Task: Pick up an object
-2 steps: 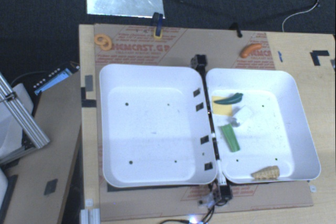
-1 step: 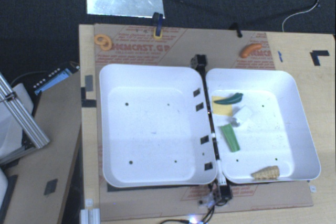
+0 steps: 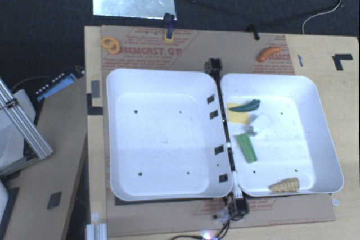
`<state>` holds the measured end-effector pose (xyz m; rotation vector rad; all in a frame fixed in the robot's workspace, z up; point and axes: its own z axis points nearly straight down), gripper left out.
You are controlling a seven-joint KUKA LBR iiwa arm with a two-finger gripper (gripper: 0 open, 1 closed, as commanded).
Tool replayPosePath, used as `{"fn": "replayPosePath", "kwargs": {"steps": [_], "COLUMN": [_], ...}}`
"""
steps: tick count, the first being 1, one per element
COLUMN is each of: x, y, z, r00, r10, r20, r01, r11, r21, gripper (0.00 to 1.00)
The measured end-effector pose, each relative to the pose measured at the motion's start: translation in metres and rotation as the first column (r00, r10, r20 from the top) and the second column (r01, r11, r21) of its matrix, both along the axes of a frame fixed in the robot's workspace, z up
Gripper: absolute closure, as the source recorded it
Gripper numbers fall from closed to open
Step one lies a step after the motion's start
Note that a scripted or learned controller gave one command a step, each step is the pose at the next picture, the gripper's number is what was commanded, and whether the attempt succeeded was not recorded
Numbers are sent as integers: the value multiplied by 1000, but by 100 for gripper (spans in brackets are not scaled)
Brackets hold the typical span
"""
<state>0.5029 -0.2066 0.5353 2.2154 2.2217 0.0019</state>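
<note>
The right bin (image 3: pixel 320 121) holds several small objects near its left side. A dark green curved piece (image 3: pixel 246 105) lies over a yellow flat piece (image 3: pixel 237 117). Just right of them sits a small white and grey object (image 3: pixel 256 123). A light green bar (image 3: pixel 246 147) lies below it, slanting down to the right. A tan ridged cone-shaped object (image 3: pixel 284 184) rests by the bin's front wall.
The left bin (image 3: pixel 121 87) stands beside the right one, joined by a black clipped divider (image 3: pixel 220 121). On the cardboard behind the bins lie an orange sausage-shaped toy (image 3: pixel 269 53), an orange ring (image 3: pixel 111 45) and a yellow and blue clamp (image 3: pixel 168 27).
</note>
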Motion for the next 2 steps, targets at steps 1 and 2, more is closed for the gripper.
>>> {"fn": "replayPosePath", "kwargs": {"steps": [1, 2], "x": [0, 0], "y": [0, 0], "z": [12, 11], "r00": [1000, 1000], "r10": [3, 4], "r20": [5, 4], "r01": [-3, -4], "r11": [1000, 1000], "r21": [-3, -2], "gripper": [100, 0]}}
